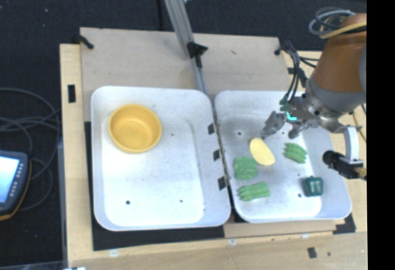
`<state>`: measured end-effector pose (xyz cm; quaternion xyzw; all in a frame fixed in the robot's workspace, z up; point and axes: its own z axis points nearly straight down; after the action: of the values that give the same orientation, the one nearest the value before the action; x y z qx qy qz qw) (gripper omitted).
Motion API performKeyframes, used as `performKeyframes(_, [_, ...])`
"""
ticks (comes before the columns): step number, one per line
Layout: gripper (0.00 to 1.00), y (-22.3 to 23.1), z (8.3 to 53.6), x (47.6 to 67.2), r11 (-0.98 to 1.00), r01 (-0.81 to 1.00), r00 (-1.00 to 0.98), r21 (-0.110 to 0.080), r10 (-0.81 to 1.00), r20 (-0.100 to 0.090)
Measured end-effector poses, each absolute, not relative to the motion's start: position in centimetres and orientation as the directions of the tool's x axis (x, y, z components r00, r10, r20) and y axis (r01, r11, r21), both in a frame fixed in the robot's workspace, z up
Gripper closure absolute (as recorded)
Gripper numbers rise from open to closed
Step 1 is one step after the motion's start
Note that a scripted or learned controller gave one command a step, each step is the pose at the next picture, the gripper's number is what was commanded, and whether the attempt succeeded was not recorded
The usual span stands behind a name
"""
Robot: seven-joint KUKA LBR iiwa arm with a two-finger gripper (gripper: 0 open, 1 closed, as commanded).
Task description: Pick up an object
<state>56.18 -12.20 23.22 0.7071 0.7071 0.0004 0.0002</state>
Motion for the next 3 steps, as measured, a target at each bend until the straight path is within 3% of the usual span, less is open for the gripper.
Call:
performKeyframes(1, [0.0, -12.2, 23.2, 56.2, 0.0, 1.0, 0.0, 0.001, 1.0, 0.0])
performKeyframes(3, [0.0, -12.3, 12.9, 56.3, -0.001, 1.0, 0.001, -0.004, 1.0, 0.0])
